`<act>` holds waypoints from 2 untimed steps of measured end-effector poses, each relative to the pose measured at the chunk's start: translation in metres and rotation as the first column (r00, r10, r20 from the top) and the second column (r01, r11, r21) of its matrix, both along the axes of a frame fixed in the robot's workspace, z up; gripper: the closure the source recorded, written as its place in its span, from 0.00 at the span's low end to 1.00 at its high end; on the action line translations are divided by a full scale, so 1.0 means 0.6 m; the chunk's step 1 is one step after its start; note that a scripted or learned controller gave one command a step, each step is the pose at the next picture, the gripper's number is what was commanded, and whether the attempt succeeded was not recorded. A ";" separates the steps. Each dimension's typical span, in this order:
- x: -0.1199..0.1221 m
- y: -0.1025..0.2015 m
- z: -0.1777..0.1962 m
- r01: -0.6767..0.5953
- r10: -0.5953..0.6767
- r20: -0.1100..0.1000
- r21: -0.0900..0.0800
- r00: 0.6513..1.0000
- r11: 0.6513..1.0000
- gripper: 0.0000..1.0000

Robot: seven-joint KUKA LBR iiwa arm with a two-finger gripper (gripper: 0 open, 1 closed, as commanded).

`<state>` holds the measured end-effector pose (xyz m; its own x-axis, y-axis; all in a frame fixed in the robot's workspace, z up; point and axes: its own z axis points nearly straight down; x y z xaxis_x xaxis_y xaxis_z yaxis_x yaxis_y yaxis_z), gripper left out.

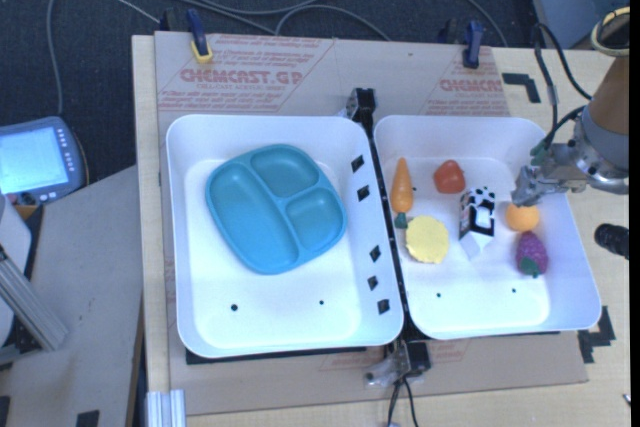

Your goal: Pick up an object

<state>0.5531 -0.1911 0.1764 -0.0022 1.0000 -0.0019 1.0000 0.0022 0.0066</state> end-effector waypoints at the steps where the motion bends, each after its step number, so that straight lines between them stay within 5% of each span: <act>1: -0.015 -0.005 0.091 0.001 -0.001 -0.001 0.000 1.000 1.000 1.00; 2: -0.013 -0.005 0.104 0.001 -0.001 -0.003 0.001 1.000 1.000 1.00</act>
